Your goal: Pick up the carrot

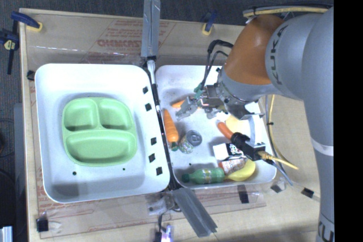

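Observation:
The carrot (170, 126) is a long orange piece lying along the left wall of the right bin (170, 79), pointing toward the front. My gripper (188, 106) hangs low in that bin, up and to the right of the carrot and apart from it. It is open, with nothing between its fingers. A small orange piece (177, 103) lies just off the fingertips on the left. The arm's orange wrist band (249, 54) hides part of the bin's far right.
Around the carrot lie a small metal can (193, 139), a green bottle (204, 175), a banana (245, 172), a black-and-white packet (228, 150) and another orange item (225, 129). The left bin (51, 79) holds a green divided plate (101, 130).

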Action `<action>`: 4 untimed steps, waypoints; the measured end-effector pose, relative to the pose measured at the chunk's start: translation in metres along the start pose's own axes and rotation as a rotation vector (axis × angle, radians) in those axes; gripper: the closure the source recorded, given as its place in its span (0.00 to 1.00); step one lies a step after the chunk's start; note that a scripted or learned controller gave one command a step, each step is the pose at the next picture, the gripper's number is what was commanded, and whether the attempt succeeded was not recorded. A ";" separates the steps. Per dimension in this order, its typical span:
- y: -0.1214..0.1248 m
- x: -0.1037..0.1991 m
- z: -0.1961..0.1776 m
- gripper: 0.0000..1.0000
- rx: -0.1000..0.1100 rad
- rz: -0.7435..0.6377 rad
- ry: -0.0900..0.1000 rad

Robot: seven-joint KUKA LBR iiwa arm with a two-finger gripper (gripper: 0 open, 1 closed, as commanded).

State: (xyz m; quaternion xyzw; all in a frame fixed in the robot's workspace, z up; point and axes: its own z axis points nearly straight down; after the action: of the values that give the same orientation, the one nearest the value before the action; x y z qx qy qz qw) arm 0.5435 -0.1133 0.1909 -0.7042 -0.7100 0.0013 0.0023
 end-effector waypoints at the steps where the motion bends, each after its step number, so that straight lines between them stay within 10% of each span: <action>1: 0.032 -0.012 0.100 0.00 -0.003 -0.037 -0.003; 2: 0.032 -0.012 0.090 1.00 0.000 -0.041 -0.002; 3: 0.032 -0.012 0.090 0.00 0.000 -0.041 -0.002; 4: 0.032 -0.012 0.080 1.00 -0.001 -0.046 -0.003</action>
State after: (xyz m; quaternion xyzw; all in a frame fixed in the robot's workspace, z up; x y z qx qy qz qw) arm 0.5754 -0.1246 0.1109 -0.6876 -0.7261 0.0022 0.0010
